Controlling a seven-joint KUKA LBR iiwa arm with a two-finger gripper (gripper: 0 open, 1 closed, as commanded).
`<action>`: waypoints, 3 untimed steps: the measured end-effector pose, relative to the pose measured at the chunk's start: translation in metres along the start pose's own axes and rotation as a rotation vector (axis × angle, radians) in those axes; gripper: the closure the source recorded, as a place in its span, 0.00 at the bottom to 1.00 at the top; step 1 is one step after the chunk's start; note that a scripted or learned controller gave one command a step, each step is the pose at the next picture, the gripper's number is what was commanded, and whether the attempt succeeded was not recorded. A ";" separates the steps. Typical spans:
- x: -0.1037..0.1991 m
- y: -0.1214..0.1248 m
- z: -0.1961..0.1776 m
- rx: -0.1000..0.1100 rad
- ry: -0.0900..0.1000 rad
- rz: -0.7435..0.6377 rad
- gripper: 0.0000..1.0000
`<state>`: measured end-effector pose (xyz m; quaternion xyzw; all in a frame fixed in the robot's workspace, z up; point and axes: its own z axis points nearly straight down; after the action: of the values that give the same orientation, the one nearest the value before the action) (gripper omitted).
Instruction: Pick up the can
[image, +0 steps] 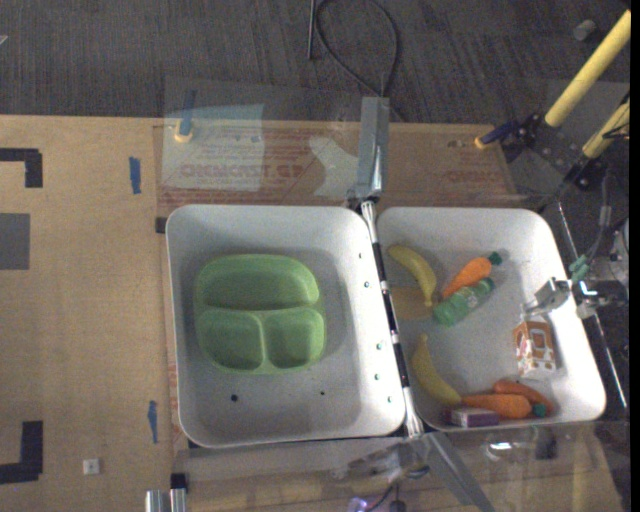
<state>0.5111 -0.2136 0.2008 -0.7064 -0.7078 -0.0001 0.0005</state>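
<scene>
While a small purple box (470, 417) is lying at the near edge of the right bin (470, 216), two carrots (508, 402) are resting just beyond it, one touching the other, toward the near right corner. Left of them, a banana (432, 374) is curving along the bin's left wall. A little farther and to the right, the can (537, 347), wearing an orange and white label, is lying on the floor of the right bin close to its right wall, with nothing gripping it. The claw (552, 294) is hanging just beyond the can, on its far side, above the same wall; the view is too blurred to tell whether it is spread or pressed together, and whether it is touching the can is also unclear. Toward the middle of the bin, a green bottle (462, 302) is lying on its side, with a third carrot (470, 272) lying just beside it on the far side. A second banana (414, 268) is sitting to their left. In the left bin (260, 228), a green divided plate (260, 312) is lying flat near the centre. Both bins are sitting side by side on the brown tabletop (80, 300), where strips of blue tape (134, 175) are sticking at the far left.
</scene>
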 end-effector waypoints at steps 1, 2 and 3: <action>-0.003 -0.026 0.105 -0.005 0.007 -0.003 0.00; -0.008 -0.027 0.096 -0.005 0.001 0.006 1.00; 0.072 -0.028 -0.025 0.000 -0.001 0.148 1.00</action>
<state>0.4830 -0.1416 0.2261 -0.7567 -0.6538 0.0001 0.0001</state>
